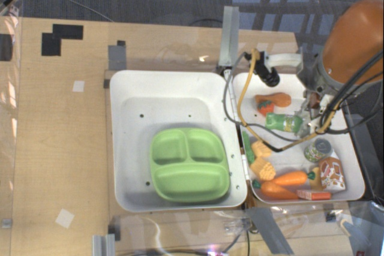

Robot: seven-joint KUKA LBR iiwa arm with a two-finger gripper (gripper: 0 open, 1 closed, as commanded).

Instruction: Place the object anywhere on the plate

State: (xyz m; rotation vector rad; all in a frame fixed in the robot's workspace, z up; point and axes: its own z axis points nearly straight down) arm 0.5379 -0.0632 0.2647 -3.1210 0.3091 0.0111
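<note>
Over in the right bin [355, 184]: gripper [312, 112] hanging low near the far-right side, just beside a green packet [284, 123]. Maybe touching its right end, hard to say under all those cables [240, 106]. No telling whether open or closed either, too much wrist and hose in the way. Nothing visibly held, so not counting anything as picked.

Guessing the packet as the target, purely from closeness. Lying flat, roughly across the bin, with an orange drumstick [273, 100] just behind and a can [318, 150] just in front, off to the right. Further forward, a crowded pile: corn [264, 170], carrots [287, 179], a carton [331, 174].

Plate [189, 163] over in the left bin [129, 123]: green, three compartments, toward the near side, nothing on top. So barely begun by my reckoning: grab first, then carry across.

Tips for doing the grab well, just my two cents:
- Centre over the middle of the packet, not the end. Soft and crinkly by the look, so likely to fold or slip out of an edge pinch.
- Close across the short side, straight down, clear of the drumstick and the can.
- Mind the yellow hose looping right past the packet. Easy to snag.
- Lift well clear before going sideways, with two bin walls to cross in the middle.
- Aim for the big front compartment of the plate. Widest target, most forgiving of a sloppy drop.
</note>
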